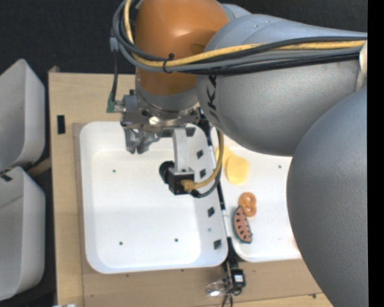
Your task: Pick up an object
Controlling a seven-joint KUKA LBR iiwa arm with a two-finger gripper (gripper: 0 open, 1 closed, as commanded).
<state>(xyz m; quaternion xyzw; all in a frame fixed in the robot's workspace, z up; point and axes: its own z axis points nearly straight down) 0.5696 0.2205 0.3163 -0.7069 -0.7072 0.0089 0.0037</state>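
Note:
My gripper (161, 147) hangs over the far part of the left bin (147, 242), below the arm's orange band. No object shows under it on the bin floor. Three small things lie in the right bin (269, 248), close to the divider: a pale yellow piece (237, 168), an orange pretzel-shaped piece (247, 203) and a watermelon slice (242, 226). The gripper is to the left of all three, across the divider. The large grey arm hides most of the right bin.
White containers (13, 120) stand off the bench at the left. A yellow cable and a black fitting (174, 178) dangle from the wrist over the left bin. A small metal clip (224, 285) sits at the front bench edge.

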